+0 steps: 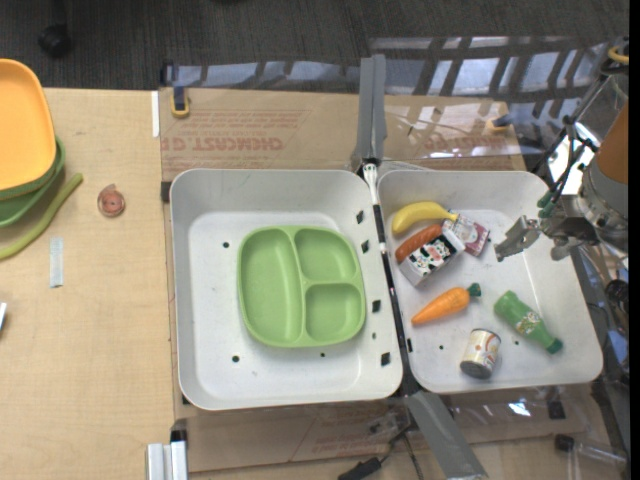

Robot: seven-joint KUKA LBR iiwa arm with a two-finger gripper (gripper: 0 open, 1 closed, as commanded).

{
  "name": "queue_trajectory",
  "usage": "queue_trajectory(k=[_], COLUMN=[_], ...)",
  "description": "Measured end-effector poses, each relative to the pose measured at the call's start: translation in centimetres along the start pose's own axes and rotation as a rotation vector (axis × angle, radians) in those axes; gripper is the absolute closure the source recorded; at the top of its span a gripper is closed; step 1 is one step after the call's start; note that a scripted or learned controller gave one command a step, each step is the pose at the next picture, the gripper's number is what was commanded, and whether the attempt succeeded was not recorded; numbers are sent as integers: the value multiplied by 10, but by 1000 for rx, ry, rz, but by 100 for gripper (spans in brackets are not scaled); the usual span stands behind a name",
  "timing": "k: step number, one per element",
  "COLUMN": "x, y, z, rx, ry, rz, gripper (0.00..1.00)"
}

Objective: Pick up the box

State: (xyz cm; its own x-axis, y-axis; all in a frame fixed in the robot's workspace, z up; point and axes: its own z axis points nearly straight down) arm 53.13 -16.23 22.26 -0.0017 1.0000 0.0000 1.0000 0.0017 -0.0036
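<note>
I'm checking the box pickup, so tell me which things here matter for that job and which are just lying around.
For the job:
- box, in the right bin
- hand, over that bin's right side

Lying about:
- banana
- carrot
- green bottle
- can
- green tray, in the left bin

The arm reaches in from the right, its end effector [522, 236] empty, fingers spread.
</note>
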Motion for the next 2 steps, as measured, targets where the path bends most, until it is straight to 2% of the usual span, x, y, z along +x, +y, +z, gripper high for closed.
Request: queue_trajectory(k=[1,2], x=[2,-1], y=[56,104], z=[113,124], rx=[-1,-11], ry=[0,-1], rz=[207,247], gripper=[0,0])
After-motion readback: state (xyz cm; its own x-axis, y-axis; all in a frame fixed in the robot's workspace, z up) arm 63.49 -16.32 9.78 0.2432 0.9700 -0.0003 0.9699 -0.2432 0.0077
